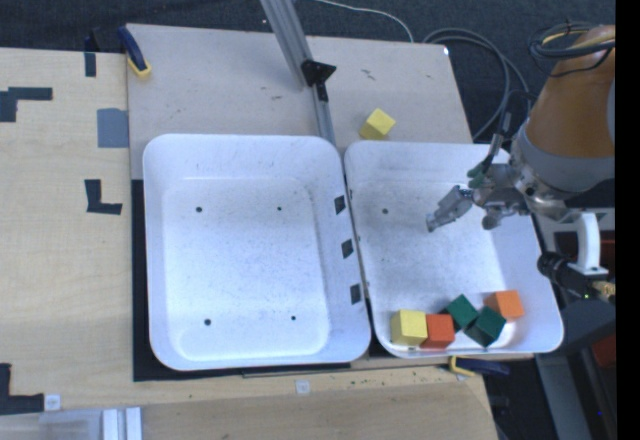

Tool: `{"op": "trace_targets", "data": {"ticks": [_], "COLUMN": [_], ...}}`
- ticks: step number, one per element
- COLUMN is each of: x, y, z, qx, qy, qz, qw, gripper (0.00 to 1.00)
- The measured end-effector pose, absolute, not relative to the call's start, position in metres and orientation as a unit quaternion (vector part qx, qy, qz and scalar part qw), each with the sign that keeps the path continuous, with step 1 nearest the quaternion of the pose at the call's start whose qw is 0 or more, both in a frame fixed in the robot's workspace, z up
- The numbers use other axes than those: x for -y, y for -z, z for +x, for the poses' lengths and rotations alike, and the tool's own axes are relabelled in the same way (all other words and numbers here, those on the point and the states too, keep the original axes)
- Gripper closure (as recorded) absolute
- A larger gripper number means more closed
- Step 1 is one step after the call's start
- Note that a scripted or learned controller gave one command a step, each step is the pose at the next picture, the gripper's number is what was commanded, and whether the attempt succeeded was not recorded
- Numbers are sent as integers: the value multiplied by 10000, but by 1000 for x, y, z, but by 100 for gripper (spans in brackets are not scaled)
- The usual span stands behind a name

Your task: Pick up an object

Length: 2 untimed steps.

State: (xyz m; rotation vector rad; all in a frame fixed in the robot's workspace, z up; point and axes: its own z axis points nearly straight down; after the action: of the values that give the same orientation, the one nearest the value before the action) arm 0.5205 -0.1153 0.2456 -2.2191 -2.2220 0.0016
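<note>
Several small blocks lie clustered at the near edge of the right bin (400, 178): a yellow block (408, 326), an orange block (439, 330), two dark green blocks (462, 310) (487, 327) and a second orange block (508, 304). My gripper (463, 219) hangs over the middle of the right bin, well behind that cluster. It is open, its fingers spread with nothing between them. The arm with its orange band (570, 118) comes in from the right.
The left bin (160, 178) stands beside the right one. A yellow cube (378, 124) rests on the bench behind the right bin. A slanted metal bar (285, 18) with a black clamp crosses the back. Cables loop at the back right.
</note>
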Motion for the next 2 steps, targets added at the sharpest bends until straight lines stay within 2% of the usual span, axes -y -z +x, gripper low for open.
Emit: {"op": "trace_targets", "data": {"ticks": [1, 2], "x": [101, 54], "y": [-187, -192], "z": [534, 623], "qx": [7076, 7098], "qy": [-24, 18], "qz": [-7066, -7044], "qw": [28, -10], "gripper": [0, 0]}}
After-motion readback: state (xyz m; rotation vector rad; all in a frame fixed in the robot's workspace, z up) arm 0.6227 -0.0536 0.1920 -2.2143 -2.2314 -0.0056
